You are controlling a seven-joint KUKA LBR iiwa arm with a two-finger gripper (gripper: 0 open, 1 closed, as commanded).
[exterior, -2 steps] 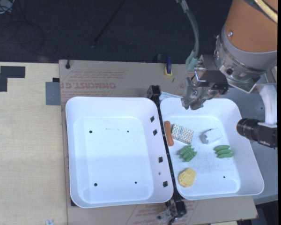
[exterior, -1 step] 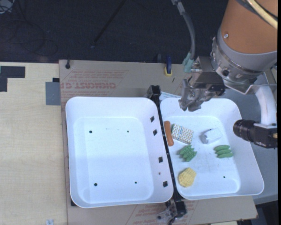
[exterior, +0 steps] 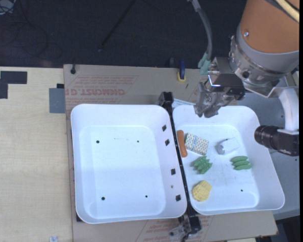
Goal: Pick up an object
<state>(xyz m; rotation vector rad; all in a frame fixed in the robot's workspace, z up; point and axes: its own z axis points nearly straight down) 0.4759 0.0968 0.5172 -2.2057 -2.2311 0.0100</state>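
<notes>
Gripper (exterior: 208, 111) above right bin (exterior: 265, 198) far edge, finger state unclear; carrot (exterior: 181, 142), patterned block (exterior: 196, 143) near left edge.

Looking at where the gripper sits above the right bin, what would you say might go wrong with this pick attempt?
The gripper hovers near the right bin's far rim, away from every item, so a straight descent would likely grasp nothing. The orange stick lies against the divider wall, leaving little finger room. The patterned packet and the green cluster sit close together, so a grasp might nudge or catch both.
</notes>
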